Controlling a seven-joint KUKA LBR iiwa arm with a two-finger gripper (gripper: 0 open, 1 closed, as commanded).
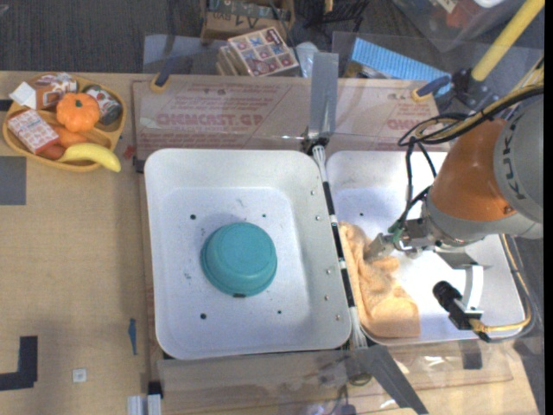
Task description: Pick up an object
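A teal bowl (239,258) lies upside down in the middle of the left bin (173,188). A pale orange, soft, crumpled thing like a cloth or sponge (383,294) lies along the left wall of the right bin (363,188). My gripper (381,246) reaches in from the right and its tip sits right at the upper part of the orange thing. Whether it touches or holds that thing is not clear.
A yellow plate (22,141) with toy food, including a banana (91,155) and a small pumpkin (78,111), sits at the bench's far left. Cardboard (225,115) and boxes stand behind the bins. The arm's orange band (471,184) hangs over the right bin.
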